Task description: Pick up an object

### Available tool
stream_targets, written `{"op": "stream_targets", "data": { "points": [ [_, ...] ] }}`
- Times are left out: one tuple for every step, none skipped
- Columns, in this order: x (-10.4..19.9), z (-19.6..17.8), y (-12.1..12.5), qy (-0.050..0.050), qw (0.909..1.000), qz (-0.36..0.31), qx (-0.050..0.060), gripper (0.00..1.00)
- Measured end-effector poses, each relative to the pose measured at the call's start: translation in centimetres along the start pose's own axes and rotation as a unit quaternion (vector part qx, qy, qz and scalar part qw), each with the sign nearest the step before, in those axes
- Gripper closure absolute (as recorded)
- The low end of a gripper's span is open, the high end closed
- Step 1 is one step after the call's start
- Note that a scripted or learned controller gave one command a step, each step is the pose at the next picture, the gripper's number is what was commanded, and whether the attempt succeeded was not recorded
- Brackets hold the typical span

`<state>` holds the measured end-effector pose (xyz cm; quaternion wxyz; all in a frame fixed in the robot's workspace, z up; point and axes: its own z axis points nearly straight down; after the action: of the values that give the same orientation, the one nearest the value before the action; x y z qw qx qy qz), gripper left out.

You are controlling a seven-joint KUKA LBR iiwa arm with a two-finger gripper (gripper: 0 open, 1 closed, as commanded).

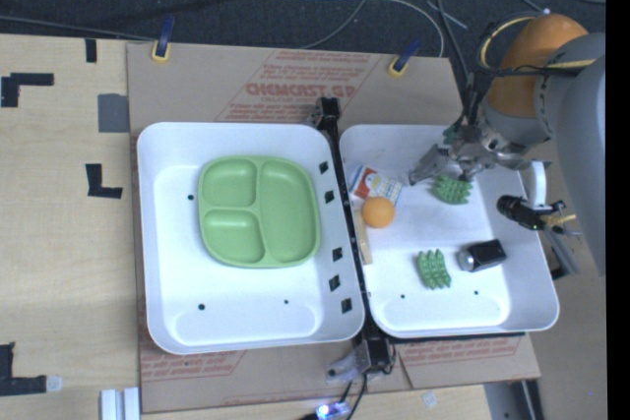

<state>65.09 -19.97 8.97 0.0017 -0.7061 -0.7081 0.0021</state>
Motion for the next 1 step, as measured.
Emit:
{"op": "stream_targets", "data": {
  "points": [
    [0.02, -1.38, 0.13, -0.001, 1.0000, 0.000, -0.002, 1.00]
  ]
}}
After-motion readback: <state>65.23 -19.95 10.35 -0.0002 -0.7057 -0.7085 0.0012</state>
